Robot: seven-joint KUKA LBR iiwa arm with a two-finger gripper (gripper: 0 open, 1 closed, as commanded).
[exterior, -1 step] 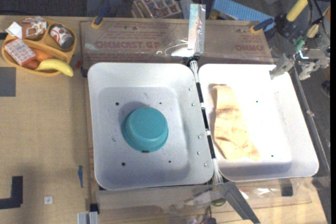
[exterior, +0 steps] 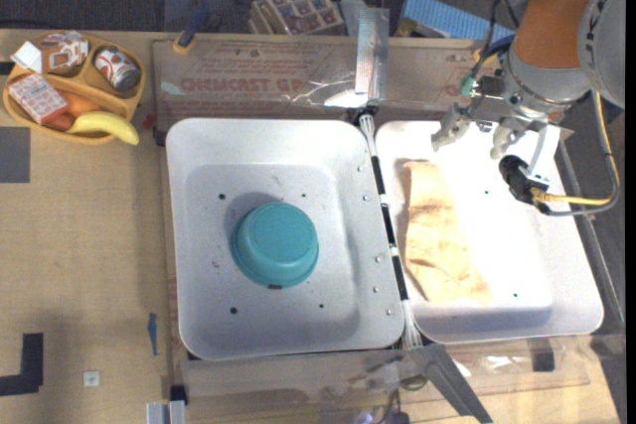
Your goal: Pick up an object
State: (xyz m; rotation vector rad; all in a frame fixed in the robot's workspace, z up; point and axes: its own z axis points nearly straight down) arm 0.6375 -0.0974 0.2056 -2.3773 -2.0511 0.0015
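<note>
An upturned teal bowl (exterior: 276, 243) sits in the middle of the left white bin (exterior: 199, 164). A tan, crumpled cloth (exterior: 437, 233) lies along the left side of the right white bin (exterior: 556, 293). My gripper (exterior: 472, 136) hangs over the far edge of the right bin, up and to the right of the cloth's top end. Its two fingers (exterior: 444, 132) stand apart, open, with nothing between them. The orange band of the arm (exterior: 561, 10) rises behind it.
A yellow tray (exterior: 25, 104) with toy food and a banana (exterior: 104, 124) rests at the far left of the bench. A cardboard wall (exterior: 258, 84) runs behind both bins. A black cable with a yellow end (exterior: 527, 184) dangles over the right bin.
</note>
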